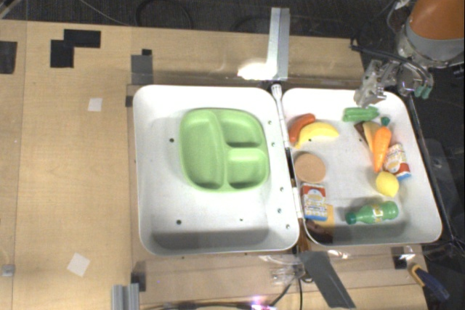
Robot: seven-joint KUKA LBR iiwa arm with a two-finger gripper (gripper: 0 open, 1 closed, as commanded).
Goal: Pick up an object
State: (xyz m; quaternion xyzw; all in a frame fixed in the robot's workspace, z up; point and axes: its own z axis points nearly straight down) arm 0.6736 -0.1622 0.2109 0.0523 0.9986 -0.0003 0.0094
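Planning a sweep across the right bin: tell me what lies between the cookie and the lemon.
In the camera view, bare white bin floor lies between the cookie and the lemon; the carrot sits above that line.

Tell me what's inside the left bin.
The left bin holds one green divided tray, its compartments showing nothing in them. Whatever lies beneath the tray is covered.
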